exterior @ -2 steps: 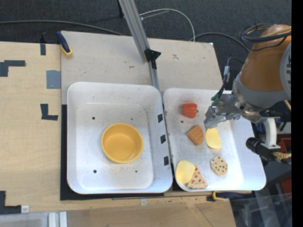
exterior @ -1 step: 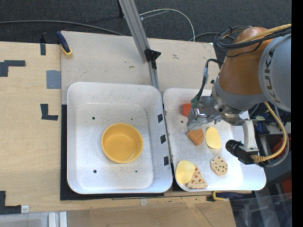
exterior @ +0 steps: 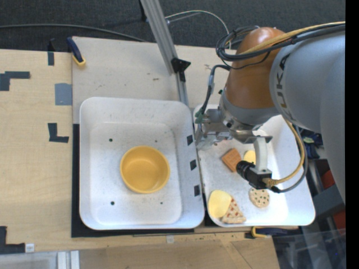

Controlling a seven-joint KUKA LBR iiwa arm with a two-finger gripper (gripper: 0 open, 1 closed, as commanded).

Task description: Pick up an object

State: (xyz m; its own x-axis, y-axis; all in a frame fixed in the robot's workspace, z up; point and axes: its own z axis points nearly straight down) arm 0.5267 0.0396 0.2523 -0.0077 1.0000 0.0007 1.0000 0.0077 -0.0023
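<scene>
Two shallow white plastic bins sit side by side on the bench: left bin (exterior: pixel 95 150), right bin (exterior: pixel 291 209).

The left bin carries one round yellow plastic bowl (exterior: pixel 145 168), upright near its middle.

The right bin carries the likely pick targets, bunched toward its front edge:
- one orange-brown toy block (exterior: pixel 230 159)
- one yellow disc-shaped toy (exterior: pixel 219 204)
- one toy pizza slice (exterior: pixel 234 213) touching the disc
- one speckled round toy cookie (exterior: pixel 259 198)
- one small yellow piece (exterior: pixel 249 157), partly hidden

The grey arm's gripper (exterior: pixel 210 129) hangs low over the right bin's back-left corner, just beside the block, probably lining up a grab. Whether it is spread, clenched or grasping something cannot be told.
</scene>
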